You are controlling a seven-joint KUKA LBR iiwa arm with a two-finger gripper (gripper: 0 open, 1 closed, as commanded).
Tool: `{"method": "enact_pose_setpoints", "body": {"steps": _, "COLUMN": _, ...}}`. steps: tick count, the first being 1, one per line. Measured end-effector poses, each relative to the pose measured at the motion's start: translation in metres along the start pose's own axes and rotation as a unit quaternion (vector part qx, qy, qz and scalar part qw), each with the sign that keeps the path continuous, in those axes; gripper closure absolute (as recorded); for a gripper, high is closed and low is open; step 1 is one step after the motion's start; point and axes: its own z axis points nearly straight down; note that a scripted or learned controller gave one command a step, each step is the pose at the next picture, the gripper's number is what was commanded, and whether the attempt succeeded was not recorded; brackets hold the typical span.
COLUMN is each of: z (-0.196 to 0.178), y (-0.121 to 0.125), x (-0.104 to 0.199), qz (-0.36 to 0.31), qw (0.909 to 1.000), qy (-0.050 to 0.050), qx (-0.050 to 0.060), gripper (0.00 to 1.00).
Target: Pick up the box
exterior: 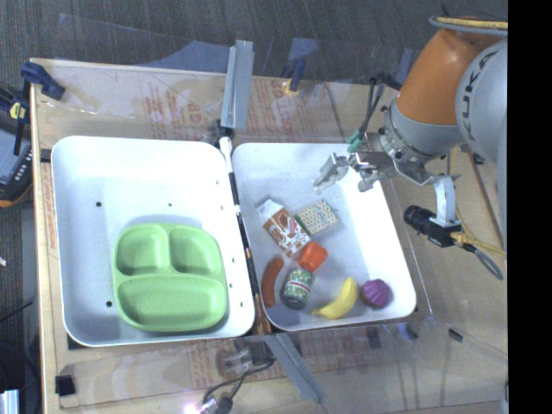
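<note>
Right bin (392, 231), contents: small patterned box (316, 216) flat near centre, just right of the milk carton (284, 228) and above the orange cap (312, 255); gripper (352, 170) hovers above-right of the box, jaws spread, holding nothing, seemingly poised to descend.

You get even, fairly bright overhead light, with both white bins (86, 158) rendered clean and not blown out. Shadows stay soft: a faint one lies under the green tray (170, 276) and along the bin walls. A small glare spot shows at the desk's (129, 102) lower edge, and clear plastic sheeting over the wood gives pale reflections. The picture is slightly grainy, and the arm (448, 84) looks a little soft.
</note>
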Motion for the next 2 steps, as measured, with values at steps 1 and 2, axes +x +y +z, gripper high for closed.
{"method": "enact_pose_setpoints", "body": {"steps": 1, "z": 0.145, "y": 0.012, "x": -0.02, "qz": -0.023, "qw": 0.9997, "qy": -0.001, "qx": -0.003, "gripper": 0.0}}
{"method": "enact_pose_setpoints", "body": {"steps": 2, "z": 0.135, "y": 0.012, "x": -0.02, "qz": -0.025, "qw": 0.9997, "qy": -0.002, "qx": -0.003, "gripper": 1.0}}
